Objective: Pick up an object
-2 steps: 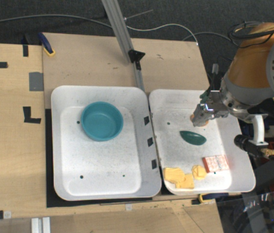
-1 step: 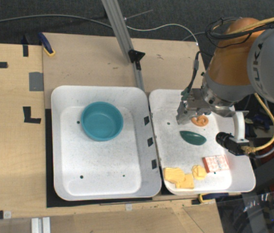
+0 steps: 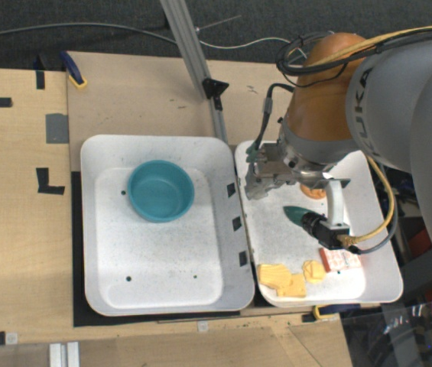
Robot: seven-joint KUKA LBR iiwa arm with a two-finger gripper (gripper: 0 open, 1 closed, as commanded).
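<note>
Gripper [image 3: 260,180] low over right bin [image 3: 380,285]; finger state cannot be told; teal bowl [image 3: 160,190] in left bin [image 3: 97,228].

The arm [image 3: 399,98] is bulky and smooth, grey, with dark lettering on its shell. A rounded orange band [image 3: 326,90] sits at about nine o'clock from the grey shell. Black and yellow cables [image 3: 380,205] loop around it. The gripper [image 3: 265,176] is a grey metal block.
</note>
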